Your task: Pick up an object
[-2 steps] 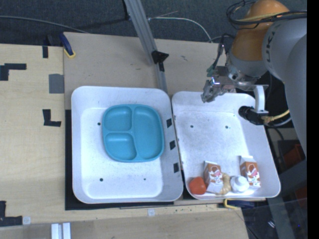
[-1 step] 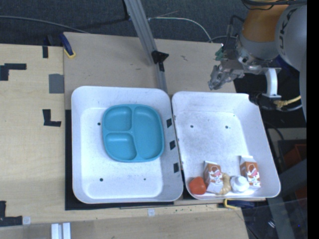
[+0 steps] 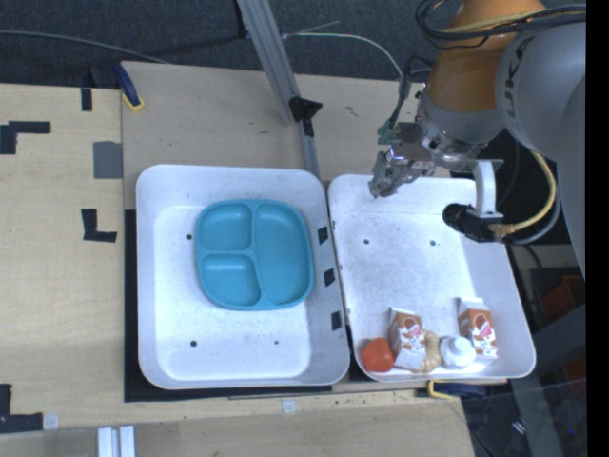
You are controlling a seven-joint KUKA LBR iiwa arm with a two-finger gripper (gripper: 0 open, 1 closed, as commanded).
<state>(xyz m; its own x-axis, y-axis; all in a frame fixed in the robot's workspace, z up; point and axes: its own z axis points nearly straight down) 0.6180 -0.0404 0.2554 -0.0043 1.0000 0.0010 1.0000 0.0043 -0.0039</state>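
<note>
The gripper [image 3: 383, 185] hangs over the far left corner of the right bin [image 3: 409, 246], well away from the objects. Nothing shows between its fingers. At the near edge of that bin lie a red ball-like object [image 3: 378, 355], a small carton [image 3: 408, 336], a tan object [image 3: 433, 352], a white round object [image 3: 459, 351] and a second carton [image 3: 477, 327]. They sit clustered together in the near right corner.
The left bin [image 3: 166, 255] holds a blue divided plate [image 3: 254, 254]. A grey metal pole [image 3: 271, 50] slants in from the top to the bins' far edge. The arm's grey and orange wrist [image 3: 476, 55] fills the upper right.
</note>
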